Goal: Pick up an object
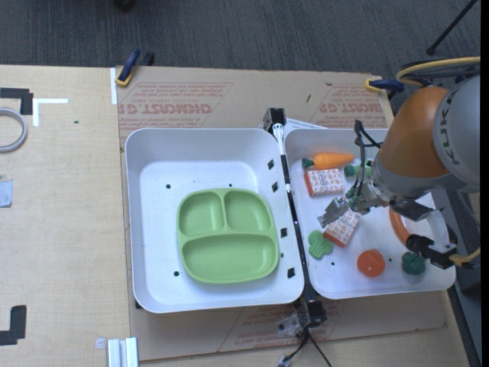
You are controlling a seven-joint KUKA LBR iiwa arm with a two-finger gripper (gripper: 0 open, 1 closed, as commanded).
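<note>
In the right bin (428, 281) lie several toy foods. An orange carrot (332, 160) rests at the back, with a red-and-white packet (324, 181) just in front of it. A second red-and-white packet (344, 230) lies tilted near the bin's middle, beside a green leafy piece (318, 244). An orange round piece (371, 263), a dark green piece (413, 264) and an orange curved piece (398, 228) sit toward the front right. My gripper (336, 209) reaches down from the right and sits right over the upper left edge of the second packet. The arm hides part of the bin's right side.
The left bin (145, 205) holds a light green divided plate (227, 235). A black clip (274, 118) joins the bins at the back and another (307, 312) at the front. Cardboard (183, 102) lies under both bins. A yellow cable (428, 67) loops at the top right.
</note>
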